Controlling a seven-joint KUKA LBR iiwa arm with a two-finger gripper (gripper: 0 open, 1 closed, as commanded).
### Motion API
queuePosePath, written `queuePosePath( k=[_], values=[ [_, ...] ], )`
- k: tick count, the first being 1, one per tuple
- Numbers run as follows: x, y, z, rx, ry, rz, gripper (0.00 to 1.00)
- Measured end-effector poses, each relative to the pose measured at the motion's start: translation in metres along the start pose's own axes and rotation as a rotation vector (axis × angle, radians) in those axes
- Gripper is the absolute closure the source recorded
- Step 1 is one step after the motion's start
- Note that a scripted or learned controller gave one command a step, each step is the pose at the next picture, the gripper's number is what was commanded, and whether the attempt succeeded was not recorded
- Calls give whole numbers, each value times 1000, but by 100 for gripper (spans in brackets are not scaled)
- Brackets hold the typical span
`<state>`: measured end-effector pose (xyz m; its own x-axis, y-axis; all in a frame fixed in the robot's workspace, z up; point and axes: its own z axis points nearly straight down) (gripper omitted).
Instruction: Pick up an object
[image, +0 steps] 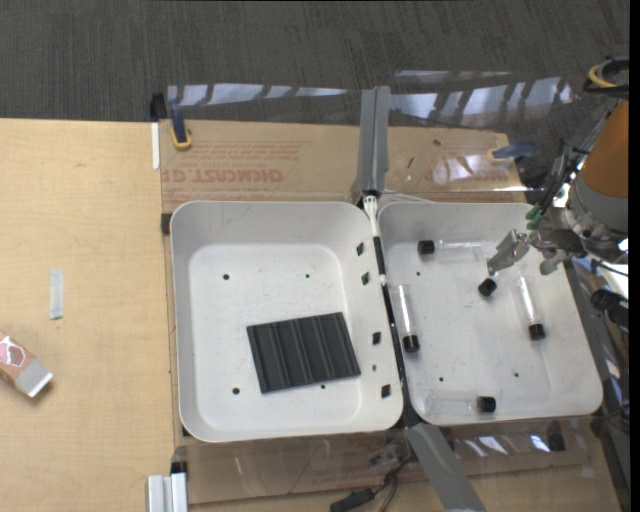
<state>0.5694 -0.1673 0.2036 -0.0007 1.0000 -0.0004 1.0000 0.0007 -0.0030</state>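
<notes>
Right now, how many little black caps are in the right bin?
5 caps: top left, left edge, by the fingers, right side, bottom. The arm may hide more.

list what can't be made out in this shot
- Pincer: open or shut unclear; small, blurred.
- Arm: cut off by the right edge.
- Clear tubes in the right bin: bodies nearly invisible against white; count uncertain.
- Left-edge item: cut off by the frame.
</notes>
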Motion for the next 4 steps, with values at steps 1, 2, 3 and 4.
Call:
queuePosePath(
  k=[1, 2, 3, 4],
  values=[
    [-38, 47, 107, -3, -1, -64, 0],
    [-39, 47, 98, -3, -2, -63, 100],
    [41, 38, 16, -2, 0, -24, 100],
    [121, 52, -13, -1, -1, -59, 100]
  ],
)
